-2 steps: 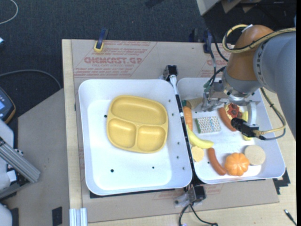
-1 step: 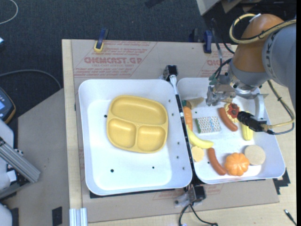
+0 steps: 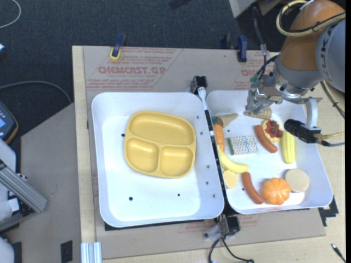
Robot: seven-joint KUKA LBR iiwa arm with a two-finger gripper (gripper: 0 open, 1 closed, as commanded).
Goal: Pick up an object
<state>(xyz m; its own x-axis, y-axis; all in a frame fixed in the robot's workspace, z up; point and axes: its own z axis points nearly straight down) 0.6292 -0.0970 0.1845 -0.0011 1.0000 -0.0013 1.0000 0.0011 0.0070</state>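
Over the right bin's (image 3: 318, 186) far edge your gripper (image 3: 258, 109) hangs above a tan piece (image 3: 265, 113); I cannot tell its grip state. Crowded neighbours, the pizza slice (image 3: 271, 129) and sausage (image 3: 265, 139), could be nudged or grabbed instead.

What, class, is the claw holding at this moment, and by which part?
It cannot be told. The claw hangs over the far end of the right bin, right at a tan item, but nothing is clearly seen between its tips.
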